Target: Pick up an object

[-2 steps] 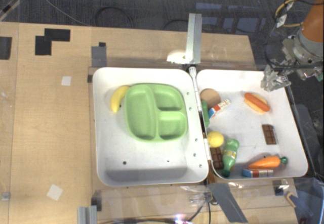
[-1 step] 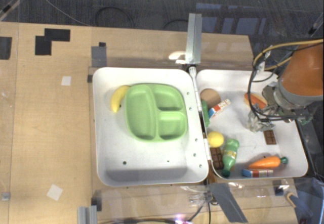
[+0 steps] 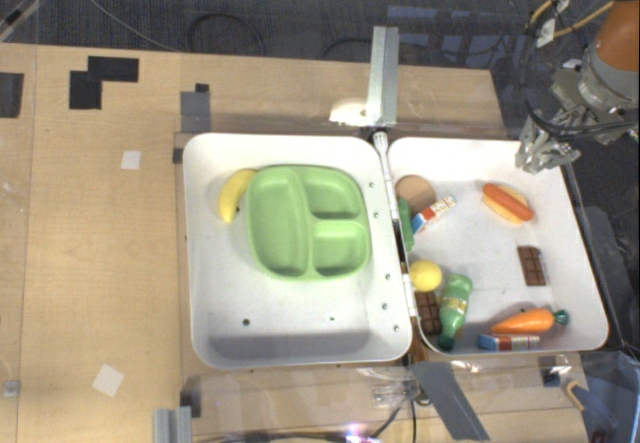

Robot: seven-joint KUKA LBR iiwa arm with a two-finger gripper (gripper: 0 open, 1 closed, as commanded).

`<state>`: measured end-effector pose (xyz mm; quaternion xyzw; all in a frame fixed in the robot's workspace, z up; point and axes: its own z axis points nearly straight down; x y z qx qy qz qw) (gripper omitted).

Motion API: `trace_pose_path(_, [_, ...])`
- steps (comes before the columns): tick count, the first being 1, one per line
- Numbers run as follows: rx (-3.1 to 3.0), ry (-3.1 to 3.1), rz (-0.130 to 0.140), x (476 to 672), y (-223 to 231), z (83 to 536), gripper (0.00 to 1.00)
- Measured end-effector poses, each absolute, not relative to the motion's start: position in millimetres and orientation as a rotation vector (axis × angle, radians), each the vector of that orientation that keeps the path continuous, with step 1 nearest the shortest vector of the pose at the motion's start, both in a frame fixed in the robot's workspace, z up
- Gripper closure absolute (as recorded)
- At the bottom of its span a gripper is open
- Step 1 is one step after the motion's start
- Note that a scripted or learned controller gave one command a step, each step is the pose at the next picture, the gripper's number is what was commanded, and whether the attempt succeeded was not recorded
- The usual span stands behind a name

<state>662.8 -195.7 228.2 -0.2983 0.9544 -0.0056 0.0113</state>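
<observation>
Nearest me, I see the carrot (image 3: 522,321) lying along the right bin's (image 3: 590,261) front rim, the chocolate (image 3: 533,265) behind it with bare floor around. Farther back the hotdog (image 3: 507,202) lies apart. My gripper (image 3: 543,152) hovers over the far right corner; I cannot tell its fingers' state.

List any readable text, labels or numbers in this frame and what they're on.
No text is legible.
green bottle: label too blurred to read.
white tube with red and blue print: too small to read.
marker beside the carrot: print unreadable.
chocolate bar: no markings discernible.
</observation>
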Motion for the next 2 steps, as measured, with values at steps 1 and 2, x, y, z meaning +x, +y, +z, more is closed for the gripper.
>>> trace_pose_path(1, [-0.766,3.031,-0.008,672.1,-199,104,1.00])
trace_pose_path(2, [-1.644,2.663,-0.014,638.6,-206,202,1.00])
